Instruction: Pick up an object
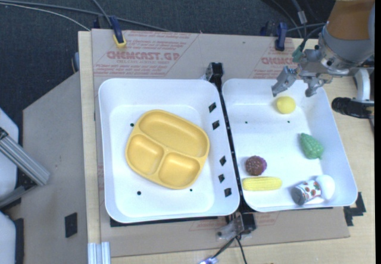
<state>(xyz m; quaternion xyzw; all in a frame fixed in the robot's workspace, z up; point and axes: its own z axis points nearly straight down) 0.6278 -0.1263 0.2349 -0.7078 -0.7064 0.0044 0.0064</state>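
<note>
Hovering over the far end of the right bin, the tool has its two fingers spread apart w/ nothing between them. Yellow ball sits just below and slightly inboard of the fingertips, near but apart from them (looks like the likely target, though that's a guess). Step in hand: approach, pre-grasp. Next move prob needs a descent w/ the spread fingers centred over the ball so one finger lands each side, then a close; round shape may roll off if off-centre. Other items lie well away from the tool toward the near end: green piece, dark red ball, corn cob, small can. Yellow divided tray rests in the left bin, far across from the tool
</note>
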